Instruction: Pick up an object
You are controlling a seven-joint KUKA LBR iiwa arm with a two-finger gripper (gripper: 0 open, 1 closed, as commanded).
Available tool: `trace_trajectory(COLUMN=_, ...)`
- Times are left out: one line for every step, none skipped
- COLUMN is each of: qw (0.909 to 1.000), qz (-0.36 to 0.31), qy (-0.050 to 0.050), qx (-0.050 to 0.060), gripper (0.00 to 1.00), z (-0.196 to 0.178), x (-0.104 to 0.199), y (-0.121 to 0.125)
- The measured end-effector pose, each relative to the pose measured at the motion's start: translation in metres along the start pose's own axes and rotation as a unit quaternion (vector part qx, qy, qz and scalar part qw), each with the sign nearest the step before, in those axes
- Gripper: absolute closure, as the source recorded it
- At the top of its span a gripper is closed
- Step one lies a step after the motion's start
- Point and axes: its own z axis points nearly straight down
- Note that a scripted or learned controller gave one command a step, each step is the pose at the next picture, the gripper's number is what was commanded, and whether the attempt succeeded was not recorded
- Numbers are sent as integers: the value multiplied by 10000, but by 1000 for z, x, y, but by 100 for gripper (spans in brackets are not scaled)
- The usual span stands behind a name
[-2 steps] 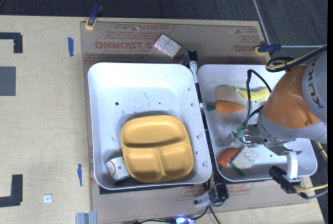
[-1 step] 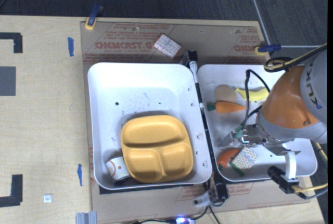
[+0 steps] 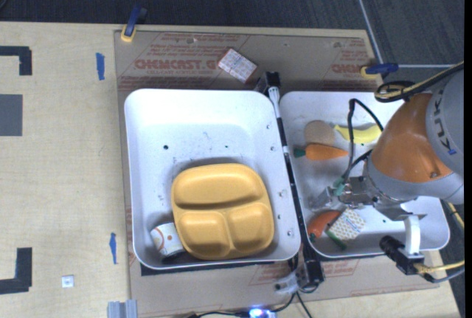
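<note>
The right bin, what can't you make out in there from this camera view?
- Gripper: small and crowded by the arm; finger state unreadable.
- Yellow object: partly covered by the arm and cables.
- Patterned item: too small to identify.
- Right bin: far side hidden under the arm.

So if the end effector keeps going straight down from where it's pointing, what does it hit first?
Most likely the small patterned packet lying beside the orange carrot-like piece near the right bin's front wall. The end effector hangs just above them, though depth is hard to judge.
</note>
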Motion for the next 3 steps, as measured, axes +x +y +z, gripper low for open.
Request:
trace_trajectory(qw=10000, qz=-2, qy=1, qx=19, gripper=0, z=1, x=-1, y=44)
trace_trajectory(qw=10000, qz=-5, qy=3, qx=25, gripper=0, z=1, x=-2, y=99)
trace_trajectory(qw=10000, qz=-10, qy=-2, qx=19, gripper=100, z=-9, x=-1, y=100)
